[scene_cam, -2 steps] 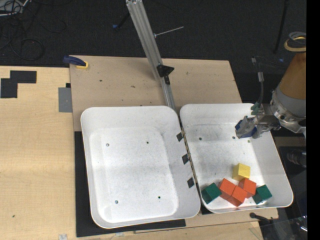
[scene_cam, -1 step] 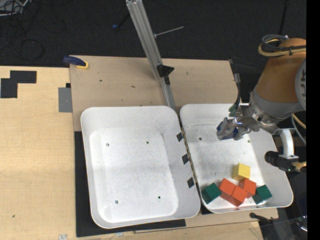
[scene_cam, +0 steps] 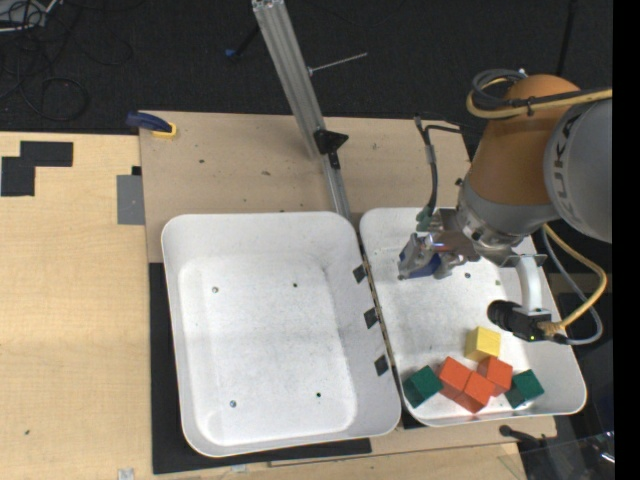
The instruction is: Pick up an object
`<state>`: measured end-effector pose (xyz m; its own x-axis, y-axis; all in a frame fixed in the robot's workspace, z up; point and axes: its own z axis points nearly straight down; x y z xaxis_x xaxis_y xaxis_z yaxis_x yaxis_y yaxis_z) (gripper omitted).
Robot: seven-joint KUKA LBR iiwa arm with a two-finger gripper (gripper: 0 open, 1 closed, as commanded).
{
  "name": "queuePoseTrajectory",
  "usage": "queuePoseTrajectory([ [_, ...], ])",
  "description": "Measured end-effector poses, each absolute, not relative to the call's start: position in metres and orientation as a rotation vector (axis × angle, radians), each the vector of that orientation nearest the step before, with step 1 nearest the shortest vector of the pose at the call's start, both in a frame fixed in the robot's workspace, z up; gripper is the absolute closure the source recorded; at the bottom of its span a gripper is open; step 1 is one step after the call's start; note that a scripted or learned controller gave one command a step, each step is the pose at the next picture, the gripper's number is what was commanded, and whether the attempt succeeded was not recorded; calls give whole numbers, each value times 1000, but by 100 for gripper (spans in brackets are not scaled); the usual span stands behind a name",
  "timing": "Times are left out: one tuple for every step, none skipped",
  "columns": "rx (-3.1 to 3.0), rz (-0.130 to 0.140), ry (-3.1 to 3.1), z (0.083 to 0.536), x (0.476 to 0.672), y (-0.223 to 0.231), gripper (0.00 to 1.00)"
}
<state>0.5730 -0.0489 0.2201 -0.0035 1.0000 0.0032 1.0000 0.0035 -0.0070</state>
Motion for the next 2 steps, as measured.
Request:
queuePoseTrajectory([
  [-2212, 4, -2222, 211, 582, 7, 100],
  [-2213, 3, -2223, 204, 588, 61, 100],
])
